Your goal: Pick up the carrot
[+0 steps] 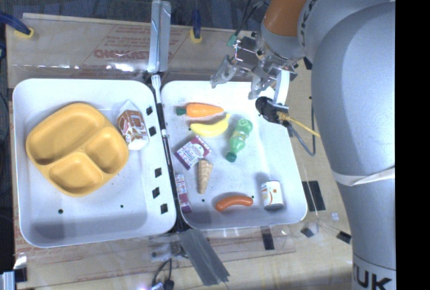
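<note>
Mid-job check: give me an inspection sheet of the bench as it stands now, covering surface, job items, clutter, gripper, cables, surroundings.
Surface: two white bins side by side, left bin and right bin, on a brown bench.
Job's things: carrot lies in the right bin near its far edge, just above the banana, free of the gripper.
Clutter: right bin also holds a green bottle, purple packet, ice cream cone, sausage and small can. Left bin holds a yellow divided tray and a brown packet.
Gripper: gripper hangs over the right bin's far edge, fingers apart, nothing between them.
Cables: yellow cable beside the wrist.
Surroundings: dark floor beyond the bench.
</note>
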`<move>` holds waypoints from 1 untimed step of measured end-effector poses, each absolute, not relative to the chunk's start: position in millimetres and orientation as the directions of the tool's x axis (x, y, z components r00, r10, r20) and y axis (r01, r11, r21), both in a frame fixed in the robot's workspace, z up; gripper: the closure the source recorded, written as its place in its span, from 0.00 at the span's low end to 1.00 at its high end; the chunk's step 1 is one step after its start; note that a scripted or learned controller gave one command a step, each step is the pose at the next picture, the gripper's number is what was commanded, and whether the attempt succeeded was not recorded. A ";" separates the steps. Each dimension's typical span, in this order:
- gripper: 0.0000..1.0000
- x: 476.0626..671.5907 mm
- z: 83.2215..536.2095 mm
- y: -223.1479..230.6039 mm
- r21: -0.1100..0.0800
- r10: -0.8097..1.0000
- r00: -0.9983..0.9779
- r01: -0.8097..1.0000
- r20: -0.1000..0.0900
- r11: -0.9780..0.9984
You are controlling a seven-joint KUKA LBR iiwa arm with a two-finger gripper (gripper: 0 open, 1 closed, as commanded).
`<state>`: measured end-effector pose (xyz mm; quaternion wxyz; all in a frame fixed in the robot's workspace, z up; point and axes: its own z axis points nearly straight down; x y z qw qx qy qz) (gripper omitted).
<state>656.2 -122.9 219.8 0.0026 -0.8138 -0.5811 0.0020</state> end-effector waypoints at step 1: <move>0.00 656.4 172.2 -152.1 -0.006 0.940 0.342 0.940 -0.001 -0.342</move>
